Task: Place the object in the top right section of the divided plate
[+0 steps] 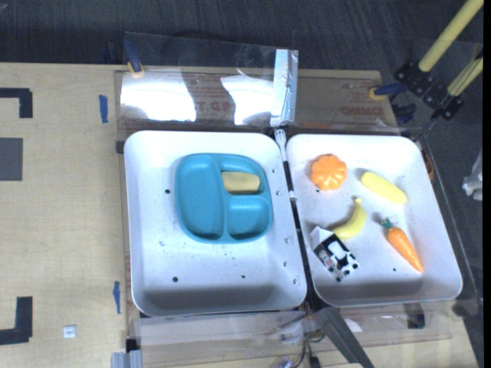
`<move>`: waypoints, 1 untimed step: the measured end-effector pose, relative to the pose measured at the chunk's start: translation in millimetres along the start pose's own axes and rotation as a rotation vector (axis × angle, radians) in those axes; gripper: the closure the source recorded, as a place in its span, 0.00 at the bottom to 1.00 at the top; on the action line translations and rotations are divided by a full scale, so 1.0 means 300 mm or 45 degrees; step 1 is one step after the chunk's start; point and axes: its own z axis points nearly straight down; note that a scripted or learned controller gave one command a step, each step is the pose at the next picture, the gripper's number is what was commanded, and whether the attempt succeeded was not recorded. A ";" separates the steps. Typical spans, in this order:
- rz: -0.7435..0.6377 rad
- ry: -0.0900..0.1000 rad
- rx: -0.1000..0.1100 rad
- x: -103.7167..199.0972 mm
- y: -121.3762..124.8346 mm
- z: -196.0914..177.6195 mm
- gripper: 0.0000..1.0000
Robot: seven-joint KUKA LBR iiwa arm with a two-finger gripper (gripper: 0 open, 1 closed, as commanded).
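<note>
As I look down on the bench from my station, the nearest thing in the right bin [439,280] is a small black-and-white toy [335,254], lying at about 7 o'clock on that bin's floor. Just beyond it, and touching or nearly touching its far corner, is a banana [351,221], curving up toward 12 o'clock. A carrot [403,245] lies at 4 o'clock from the banana, apart from it, with its green top toward the bin's middle and its tip pointing to 5 o'clock. Farther back I see a long yellow piece [383,188] at 1 o'clock in the bin, and an orange pumpkin [328,172] at 11 o'clock, near the wall shared with the other bin.

In the left bin [153,282] the blue divided plate [201,198] sits a little beyond the middle, with bare white floor on its near side. It has one large section on its 9 o'clock side and two smaller ones on its 3 o'clock side. The task's thing, a pale yellow-tan lump [241,182], lies in the plate's top right section, at about 2 o'clock, inside the ridges.

Beyond both bins, at 12 o'clock, a clear plastic sheet [207,83] stands and catches glare. At 1 o'clock, yellow poles [456,25] cross the dark floor.

I cannot tell how the gripper's jaws stand.
</note>
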 end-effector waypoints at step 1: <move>0.247 0.001 -0.008 -0.046 0.027 -0.035 1.00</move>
